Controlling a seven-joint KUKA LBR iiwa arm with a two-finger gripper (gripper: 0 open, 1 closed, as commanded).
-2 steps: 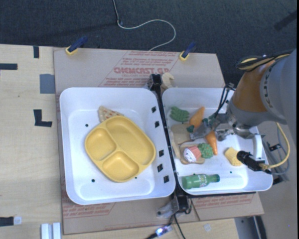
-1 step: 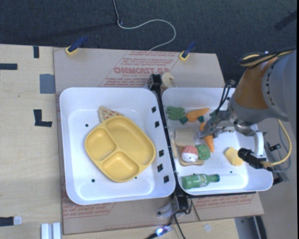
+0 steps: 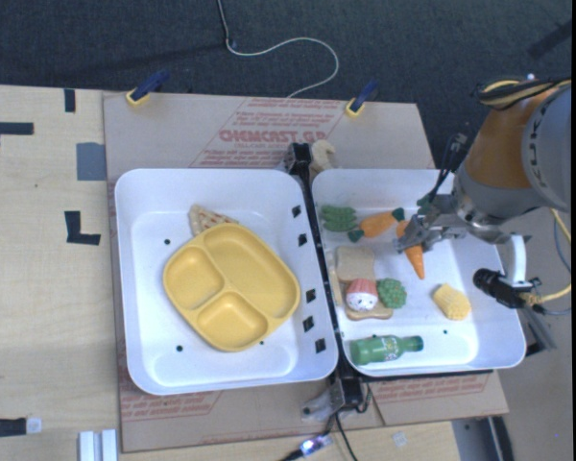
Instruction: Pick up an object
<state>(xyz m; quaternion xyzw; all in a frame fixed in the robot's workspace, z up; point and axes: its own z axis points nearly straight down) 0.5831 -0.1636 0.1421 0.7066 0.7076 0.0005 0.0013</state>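
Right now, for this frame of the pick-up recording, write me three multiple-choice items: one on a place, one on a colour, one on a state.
1. Where does the yellow divided plate lie?
A. in the left bin
B. in the right bin
C. on the cardboard behind the bins

2. What colour is the bottle at the right bin's near edge?
A. red
B. green
C. blue

3. How does the bottle rest?
A. upright
B. on its side
C. leaning on the plate

Key: 1 A, the plate sits inside the left bin's white walls. 2 B, its body is green with a pale label. 3 B, it lies lengthwise along the bin floor. The gripper is over the small carrot in the right bin.
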